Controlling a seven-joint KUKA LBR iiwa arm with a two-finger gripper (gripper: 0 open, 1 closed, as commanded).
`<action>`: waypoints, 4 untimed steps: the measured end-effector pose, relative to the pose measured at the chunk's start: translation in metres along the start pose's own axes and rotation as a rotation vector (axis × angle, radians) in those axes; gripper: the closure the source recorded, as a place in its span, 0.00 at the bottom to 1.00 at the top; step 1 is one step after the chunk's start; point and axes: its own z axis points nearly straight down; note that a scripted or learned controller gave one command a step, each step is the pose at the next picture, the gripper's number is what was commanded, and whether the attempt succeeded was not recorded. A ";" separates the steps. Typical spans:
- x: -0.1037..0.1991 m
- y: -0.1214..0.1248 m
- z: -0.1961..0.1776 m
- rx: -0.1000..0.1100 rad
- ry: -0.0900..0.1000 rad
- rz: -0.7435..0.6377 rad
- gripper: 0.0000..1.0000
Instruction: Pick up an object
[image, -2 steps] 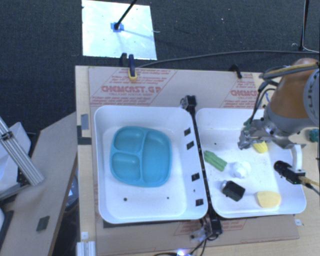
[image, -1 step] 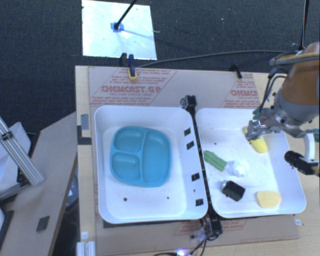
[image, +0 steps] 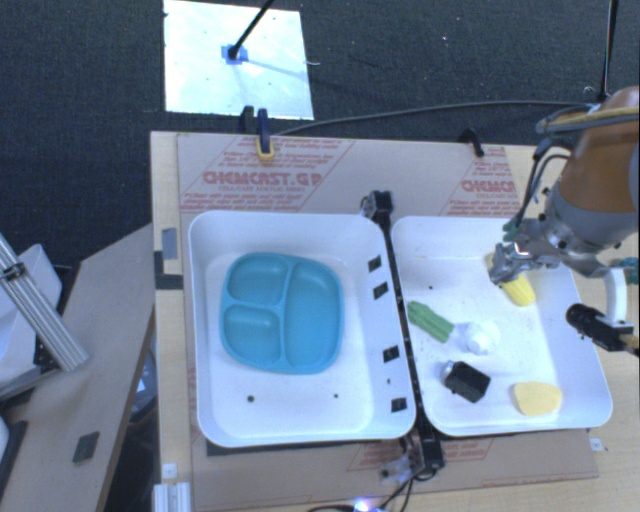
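Dark carpet surrounds a worktop (image: 300, 165) with two bins. Left bin (image: 290, 235) holds a blue plate (image: 282, 312). Gripper (image: 511, 265), state unclear, hovers over the right bin's (image: 590, 385) yellow piece (image: 519, 291), likely light, rigid plastic; best pinched across its sides.

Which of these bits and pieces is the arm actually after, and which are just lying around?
Part of the job:
gripper, low in the right bin
yellow piece right under it, the likeliest target
green piece
white lump
black block
pale yellow piece

Just lying about:
blue divided plate in the left bin
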 end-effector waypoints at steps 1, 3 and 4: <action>0.050 -0.021 -0.007 0.002 0.002 -0.004 1.00; 0.157 -0.055 -0.012 0.003 0.003 -0.005 1.00; 0.207 -0.066 -0.019 0.001 0.003 -0.005 1.00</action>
